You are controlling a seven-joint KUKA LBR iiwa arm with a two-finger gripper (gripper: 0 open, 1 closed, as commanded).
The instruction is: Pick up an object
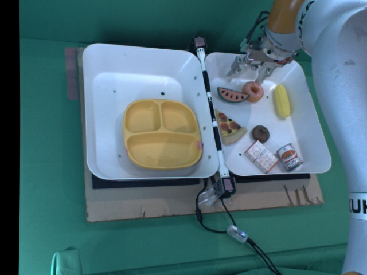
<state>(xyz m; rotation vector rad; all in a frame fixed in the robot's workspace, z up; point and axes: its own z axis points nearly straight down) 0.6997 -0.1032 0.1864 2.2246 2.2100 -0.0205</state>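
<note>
The right bin holds a watermelon slice, a pink frosted donut, a yellow corn cob, a pizza slice, a chocolate donut, a small carton and a tin can. My gripper hangs over the far part of this bin, just above and behind the pink donut. Its fingers are spread apart, with nothing between them.
A yellow divided plate lies in the left bin. A black-and-white bar runs between the bins. Cables trail off the cardboard base at the front. The arm comes down from the upper right.
</note>
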